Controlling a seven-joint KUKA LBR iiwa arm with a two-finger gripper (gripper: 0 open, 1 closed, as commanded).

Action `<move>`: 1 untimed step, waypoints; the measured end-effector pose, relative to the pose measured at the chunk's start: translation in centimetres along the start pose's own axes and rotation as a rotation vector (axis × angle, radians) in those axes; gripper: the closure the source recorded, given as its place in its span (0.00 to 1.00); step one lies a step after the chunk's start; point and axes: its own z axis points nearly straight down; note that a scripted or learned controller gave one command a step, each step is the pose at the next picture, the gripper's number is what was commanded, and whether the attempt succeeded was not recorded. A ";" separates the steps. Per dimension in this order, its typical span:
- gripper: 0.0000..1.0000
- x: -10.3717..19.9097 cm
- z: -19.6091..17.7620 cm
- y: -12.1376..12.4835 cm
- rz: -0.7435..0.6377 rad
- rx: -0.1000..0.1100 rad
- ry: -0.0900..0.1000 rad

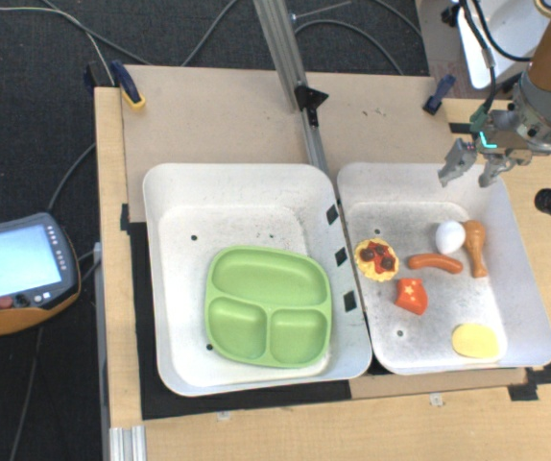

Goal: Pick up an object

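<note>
Hovering at two o'clock over the right bin (pixel 520 257), the gripper (pixel 474 166) spreads its fingers and holds nothing. The candidates lie loose below for easy picking: egg (pixel 449 236), sausage (pixel 436 262), drumstick (pixel 475 246), pizza piece (pixel 376 259), red chunk (pixel 411 296), yellow piece (pixel 475 340). No writing is legible.

Green tray (pixel 268 305) glossy plastic; bins (pixel 175 257) scuffed matt.
</note>
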 end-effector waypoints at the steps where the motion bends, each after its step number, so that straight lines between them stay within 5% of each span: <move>1: 0.00 0.0 -0.1 0.1 0.000 -0.003 0.000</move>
